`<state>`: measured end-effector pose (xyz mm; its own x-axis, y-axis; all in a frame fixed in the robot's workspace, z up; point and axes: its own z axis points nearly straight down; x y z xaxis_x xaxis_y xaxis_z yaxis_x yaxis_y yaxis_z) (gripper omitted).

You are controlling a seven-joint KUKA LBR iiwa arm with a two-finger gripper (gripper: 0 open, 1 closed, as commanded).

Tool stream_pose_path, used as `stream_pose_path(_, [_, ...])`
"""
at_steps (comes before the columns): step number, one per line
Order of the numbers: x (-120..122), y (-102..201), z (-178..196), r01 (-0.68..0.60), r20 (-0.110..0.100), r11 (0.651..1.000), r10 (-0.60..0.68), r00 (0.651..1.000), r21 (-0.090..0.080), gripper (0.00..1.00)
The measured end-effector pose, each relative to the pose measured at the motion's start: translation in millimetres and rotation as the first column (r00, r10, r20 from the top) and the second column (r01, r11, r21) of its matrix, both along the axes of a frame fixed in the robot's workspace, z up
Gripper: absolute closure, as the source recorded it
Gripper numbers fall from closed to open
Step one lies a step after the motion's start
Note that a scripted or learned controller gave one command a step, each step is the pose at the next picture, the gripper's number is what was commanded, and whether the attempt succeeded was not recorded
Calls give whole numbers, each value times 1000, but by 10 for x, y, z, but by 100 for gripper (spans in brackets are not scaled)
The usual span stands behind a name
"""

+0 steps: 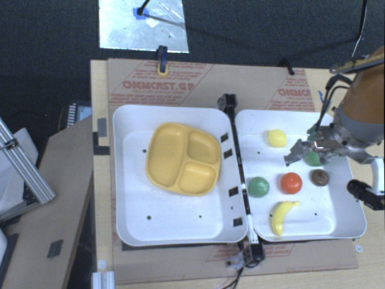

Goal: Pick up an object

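Note:
My gripper (308,154) hangs low over the right bin (355,221), near its far right part. A small green ball (313,159) peeks out directly under it, partly hidden by the grey metal. Around it lie a yellow lemon (277,138) to the upper left, a red tomato (291,183) and a brown round piece (319,177) just in front, a second green ball (258,186) further left, and a yellow banana (281,216) near the front wall.
The left bin (129,221) holds a yellow divided plate (183,158). A black divider rail (236,161) runs between the bins. The arm's orange band (367,95) and cables stand over the right bin's far right corner.

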<state>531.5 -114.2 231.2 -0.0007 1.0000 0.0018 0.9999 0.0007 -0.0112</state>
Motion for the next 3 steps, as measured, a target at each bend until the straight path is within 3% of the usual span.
stream_pose_path(1, [26,2,63,-3,13,1000,3,1000,-2,0])
stream_pose_path(3, [44,2,-810,0,9,1000,0,1000,-1,0])
